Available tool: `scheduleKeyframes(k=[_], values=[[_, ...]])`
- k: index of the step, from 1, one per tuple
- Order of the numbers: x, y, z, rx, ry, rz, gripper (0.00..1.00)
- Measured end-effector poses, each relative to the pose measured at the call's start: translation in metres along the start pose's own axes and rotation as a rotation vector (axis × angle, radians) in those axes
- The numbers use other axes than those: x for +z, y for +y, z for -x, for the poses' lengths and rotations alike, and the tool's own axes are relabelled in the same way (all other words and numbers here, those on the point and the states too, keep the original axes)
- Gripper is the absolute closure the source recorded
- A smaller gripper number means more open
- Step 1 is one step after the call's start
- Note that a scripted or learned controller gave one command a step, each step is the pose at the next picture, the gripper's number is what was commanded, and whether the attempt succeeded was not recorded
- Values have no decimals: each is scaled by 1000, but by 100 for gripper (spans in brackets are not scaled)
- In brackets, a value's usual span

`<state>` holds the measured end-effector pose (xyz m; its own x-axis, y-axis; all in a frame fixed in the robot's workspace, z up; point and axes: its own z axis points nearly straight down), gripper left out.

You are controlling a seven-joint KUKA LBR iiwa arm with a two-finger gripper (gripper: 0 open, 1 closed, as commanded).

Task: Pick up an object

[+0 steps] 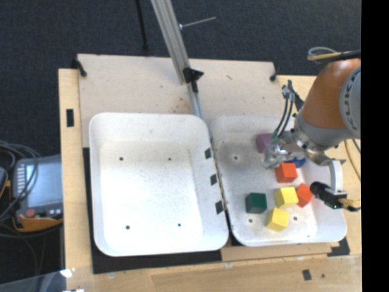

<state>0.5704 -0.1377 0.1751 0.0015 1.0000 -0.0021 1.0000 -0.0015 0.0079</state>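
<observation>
A wooden bench (70, 163) bears two white bins (155, 132) side by side.

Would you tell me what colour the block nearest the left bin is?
Dark green block, clearest in the camera view.

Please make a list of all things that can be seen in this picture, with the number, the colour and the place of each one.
bins: 2, white, side by side on the bench
green block: 1, right bin
yellow blocks: 2, right bin, near front
orange blocks: 2, right bin, one beside gripper
purple block: 1, right bin, far side
blue object: 1, partly hidden under wrist
metal post: 1, grey, behind bins
arm: 1, grey and orange, from right
gripper: 1, over right bin
</observation>
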Motion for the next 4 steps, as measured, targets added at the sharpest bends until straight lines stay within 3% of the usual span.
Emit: scheduleKeyframes(k=[1, 4], values=[[-53, 2, 2, -4, 0, 0, 100], [-69, 45, -147, -9, 4, -5, 100]])
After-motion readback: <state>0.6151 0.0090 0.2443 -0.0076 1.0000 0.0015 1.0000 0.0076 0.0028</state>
